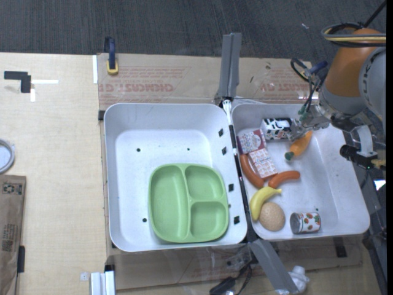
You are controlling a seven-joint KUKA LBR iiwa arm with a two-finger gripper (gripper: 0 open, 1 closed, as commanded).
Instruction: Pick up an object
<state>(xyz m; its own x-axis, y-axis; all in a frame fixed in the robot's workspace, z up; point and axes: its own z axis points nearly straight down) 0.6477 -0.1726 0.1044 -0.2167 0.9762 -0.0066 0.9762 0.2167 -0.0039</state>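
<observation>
Cluttered right bin (344,183): gripper (305,123) is seen above carrot (299,145), finger state indiscernible; a centred, vertical descent is advised.

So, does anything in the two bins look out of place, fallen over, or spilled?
Nothing is spilled or damaged. The small can lies on its side near the right bin's front edge. The food items crowd that bin's left half. The green tray sits flat in the left bin.
</observation>
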